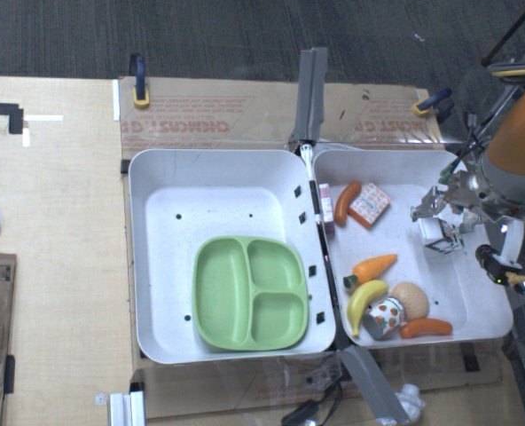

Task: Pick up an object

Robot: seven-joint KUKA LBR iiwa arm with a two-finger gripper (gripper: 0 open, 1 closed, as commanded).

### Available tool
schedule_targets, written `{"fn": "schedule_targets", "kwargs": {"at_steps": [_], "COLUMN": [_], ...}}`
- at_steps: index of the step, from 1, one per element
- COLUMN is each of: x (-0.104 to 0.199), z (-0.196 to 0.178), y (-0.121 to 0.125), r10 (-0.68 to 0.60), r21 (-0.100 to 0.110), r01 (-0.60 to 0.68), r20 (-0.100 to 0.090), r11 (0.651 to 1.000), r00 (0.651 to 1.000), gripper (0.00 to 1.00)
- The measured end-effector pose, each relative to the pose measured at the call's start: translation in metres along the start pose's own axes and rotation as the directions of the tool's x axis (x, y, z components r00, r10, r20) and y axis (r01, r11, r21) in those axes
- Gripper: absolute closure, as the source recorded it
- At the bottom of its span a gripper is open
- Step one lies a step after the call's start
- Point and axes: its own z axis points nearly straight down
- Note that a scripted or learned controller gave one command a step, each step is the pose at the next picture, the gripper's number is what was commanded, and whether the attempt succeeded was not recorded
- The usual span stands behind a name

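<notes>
The right bin (475,327) holds a red sausage (346,201), a small pink and orange box (369,206), a carrot (374,266), a banana (363,300), a printed can (384,317), a tan round roll (410,296) and an orange-red pepper (426,327). My gripper (438,224) hangs over the right side of this bin, to the right of the box and above the roll. A small whitish shape lies at its tip, and I cannot make out what it is.
In the left bin (156,238) lies a green divided plate (250,293). A grey divider bar (312,96) rises between the bins at the back. Clamps (138,80) hold the cardboard behind. The arm's orange band (518,136) is at the right edge.
</notes>
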Motion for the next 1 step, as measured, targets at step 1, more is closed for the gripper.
{"fn": "schedule_targets", "kwargs": {"at_steps": [1], "x": [0.0754], "z": [0.0287], "y": [0.0013], "r10": [0.162], "r21": [0.037], "r01": [-0.162], "r20": [0.01], "r11": [0.986], "r00": [0.987], "gripper": [0.0]}}
